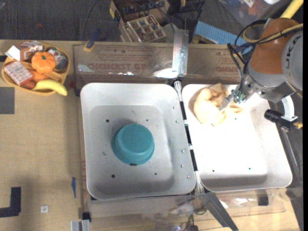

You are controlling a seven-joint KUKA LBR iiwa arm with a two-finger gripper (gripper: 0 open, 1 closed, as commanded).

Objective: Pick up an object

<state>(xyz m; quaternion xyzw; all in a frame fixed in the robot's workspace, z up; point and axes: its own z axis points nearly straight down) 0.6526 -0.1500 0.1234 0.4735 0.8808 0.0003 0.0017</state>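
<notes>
gripper [230,100] sits at the crumpled cream cloth [208,109] in the right bin [250,177]; jaw state unclear. cloth looks soft, light, floppy; best pinched at a raised fold.

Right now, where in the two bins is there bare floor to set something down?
Right bin: the whole near half is bare, below the pale yellow object and the gripper crowding its far edge. Left bin: only a ring of floor around the central teal bowl.
</notes>
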